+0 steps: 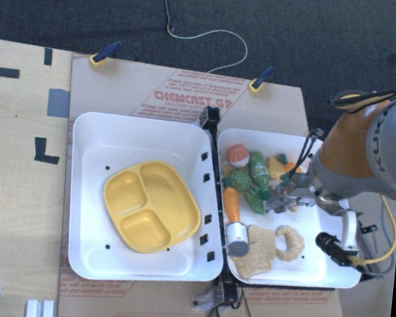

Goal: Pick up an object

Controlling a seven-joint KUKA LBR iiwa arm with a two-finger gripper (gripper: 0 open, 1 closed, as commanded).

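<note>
The wooden surface [10, 190] carries 2 white bins. In the right bin [327, 272], toys are crowded: tan bread slice [257, 253], orange carrot [231, 204], green vegetable [259, 172]. The gripper [283, 199] is lowered beside them; whether the jaws are apart cannot be told. Neighbours could be nudged, so the grasp may slip.

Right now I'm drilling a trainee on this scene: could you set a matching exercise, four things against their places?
Things:
1. yellow divided plate
2. carrot
3. pretzel
4. blue clamp

Places:
A. far edge of the cardboard
B. right bin, against the divider
C. left bin
D. right bin, near corner by the arm

Pairs: 1-C, 2-B, 3-D, 4-A
</note>
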